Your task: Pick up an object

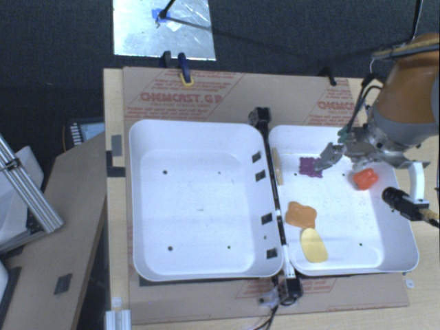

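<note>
Camera view looks down at a slant on a table [206,91] that carries 2 shallow white bins side by side. The left bin [199,198] shows a bare white floor with a few small dark dots. The right bin [395,249] holds 4 objects. A purple object [309,166] lies in the upper middle of that bin. A red-orange object [365,179] sits to its right, nearer the bin's right side. An orange-tan object [301,215] rests lower down, close to the divider between the 2 bins, and a pale yellow object [314,245] lies just below it, the 2 touching or almost touching.

The grey arm with its orange band [410,88] reaches in from the right and hangs over the upper part of the right bin. The gripper [330,155] sits just beside the purple object, at its upper right edge. How far apart the fingers stand cannot be told, and no object is visibly between them.
</note>
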You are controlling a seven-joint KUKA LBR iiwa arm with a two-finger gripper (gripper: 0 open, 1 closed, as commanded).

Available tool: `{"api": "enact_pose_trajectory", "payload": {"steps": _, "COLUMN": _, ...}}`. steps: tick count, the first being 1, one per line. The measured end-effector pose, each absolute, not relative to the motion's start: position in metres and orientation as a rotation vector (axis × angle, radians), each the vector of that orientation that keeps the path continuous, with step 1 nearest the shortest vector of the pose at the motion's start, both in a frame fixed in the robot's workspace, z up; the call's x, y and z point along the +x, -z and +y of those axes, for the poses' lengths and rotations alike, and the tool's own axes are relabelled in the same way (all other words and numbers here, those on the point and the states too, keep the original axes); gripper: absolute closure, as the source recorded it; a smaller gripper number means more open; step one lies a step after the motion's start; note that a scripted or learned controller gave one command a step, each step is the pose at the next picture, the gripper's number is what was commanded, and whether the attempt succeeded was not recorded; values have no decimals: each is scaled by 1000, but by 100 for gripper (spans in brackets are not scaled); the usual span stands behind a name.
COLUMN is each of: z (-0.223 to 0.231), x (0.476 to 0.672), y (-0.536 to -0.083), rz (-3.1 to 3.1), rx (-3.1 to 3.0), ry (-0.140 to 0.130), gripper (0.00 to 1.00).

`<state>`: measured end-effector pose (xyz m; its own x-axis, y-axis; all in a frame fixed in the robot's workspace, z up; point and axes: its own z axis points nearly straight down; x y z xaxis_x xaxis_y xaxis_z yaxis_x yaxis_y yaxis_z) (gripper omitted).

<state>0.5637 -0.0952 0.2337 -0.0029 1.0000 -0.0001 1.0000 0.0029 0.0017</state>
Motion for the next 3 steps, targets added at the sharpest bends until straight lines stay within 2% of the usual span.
{"api": "enact_pose_trajectory", "payload": {"steps": 1, "z": -32, "x": 519, "y": -288, "rz": 2230, "rx": 2211, "ry": -5, "gripper": 0}}
{"api": "enact_pose_trajectory", "payload": {"steps": 2, "z": 16, "x": 485, "y": -239, "rz": 2235, "rx": 2215, "ry": 2, "gripper": 0}}
{"api": "enact_pose_trajectory", "payload": {"steps": 3, "z": 9, "x": 518, "y": -181, "rz": 2224, "rx": 2221, "ry": 2, "gripper": 0}}
